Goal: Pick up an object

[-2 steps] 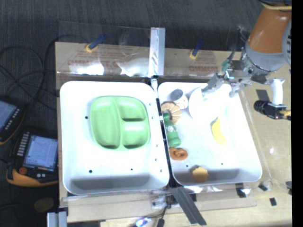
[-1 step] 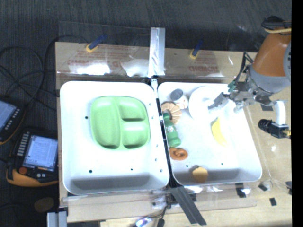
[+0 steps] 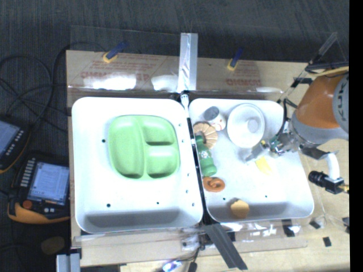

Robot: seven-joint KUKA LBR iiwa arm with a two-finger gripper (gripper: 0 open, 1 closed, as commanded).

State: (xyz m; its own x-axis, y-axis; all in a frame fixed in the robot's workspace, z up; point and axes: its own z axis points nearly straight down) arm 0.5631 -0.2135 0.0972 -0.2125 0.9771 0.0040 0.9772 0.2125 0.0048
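Glossy white plastic bins (image 3: 136, 211) — matt green plastic tray (image 3: 144, 146) — smooth white bowl (image 3: 246, 123)

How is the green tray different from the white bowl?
The green tray is green and squarish with rounded corners; the white bowl is white and round. The tray is much bigger than the bowl. The tray is split into compartments, while the bowl has one hollow. The tray lies by itself in the left bin; the bowl shares the right bin with several small things. Both lie open side up.
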